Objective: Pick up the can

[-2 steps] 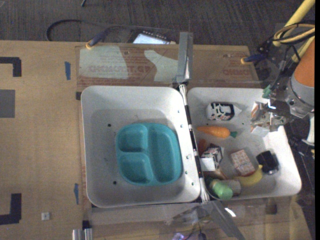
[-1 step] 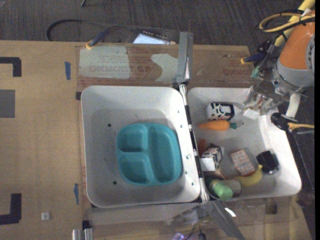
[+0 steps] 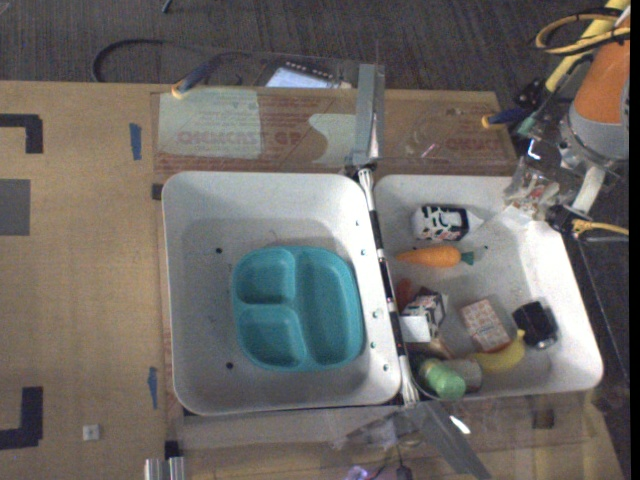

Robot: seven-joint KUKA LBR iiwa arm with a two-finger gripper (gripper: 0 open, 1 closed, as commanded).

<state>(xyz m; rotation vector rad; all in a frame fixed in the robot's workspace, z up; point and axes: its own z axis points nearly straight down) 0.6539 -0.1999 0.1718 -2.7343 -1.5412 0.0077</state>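
We take the can [image 3: 447, 379] to be the green cylinder lying on its side at the near edge of the right bin [image 3: 545, 268], close to the wall that divides it from the left bin [image 3: 200, 228]. It is blurred, so we hold that reading loosely. A yellow banana [image 3: 505, 356] lies just beside it on the right, perhaps touching, and a small printed box [image 3: 422, 316] sits just beyond it on the far side.

The hand [image 3: 533, 196] hangs over the bin's far right corner, well apart from the can, with the orange-banded arm [image 3: 605, 88] rising behind it. We cannot tell how far open the hand is, and we see nothing held in it.

We judge the can to be stiff and fairly light, with a smooth, curved skin that may slip or roll. On its side it is likely to roll away if nudged, and the bin wall and the banana crowd it. We would take hold across the middle of its body, squeezing across its round sides, where the banana leaves room.

Further off lie a carrot [image 3: 432, 257] and a cow-patterned object [image 3: 442, 223]. The left bin holds a teal tray [image 3: 297, 306].
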